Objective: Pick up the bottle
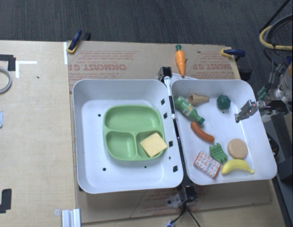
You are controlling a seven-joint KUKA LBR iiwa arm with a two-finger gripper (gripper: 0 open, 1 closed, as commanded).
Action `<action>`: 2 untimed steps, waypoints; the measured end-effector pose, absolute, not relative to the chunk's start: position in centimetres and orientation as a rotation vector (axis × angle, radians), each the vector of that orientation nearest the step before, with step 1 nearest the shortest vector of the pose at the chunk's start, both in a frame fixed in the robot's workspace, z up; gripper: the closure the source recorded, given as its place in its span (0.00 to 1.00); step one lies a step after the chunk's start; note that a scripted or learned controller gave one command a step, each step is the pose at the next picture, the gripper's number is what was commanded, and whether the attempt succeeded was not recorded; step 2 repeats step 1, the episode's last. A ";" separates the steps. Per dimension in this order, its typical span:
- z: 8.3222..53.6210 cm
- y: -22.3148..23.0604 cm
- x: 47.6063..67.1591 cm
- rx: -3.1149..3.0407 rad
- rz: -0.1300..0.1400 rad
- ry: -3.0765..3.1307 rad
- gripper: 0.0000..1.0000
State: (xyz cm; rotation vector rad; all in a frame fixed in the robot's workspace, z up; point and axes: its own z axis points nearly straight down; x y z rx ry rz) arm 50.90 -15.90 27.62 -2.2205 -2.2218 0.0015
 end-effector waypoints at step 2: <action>28.6 -15.9 50.9 -2.221 0.002 -2.223 1.00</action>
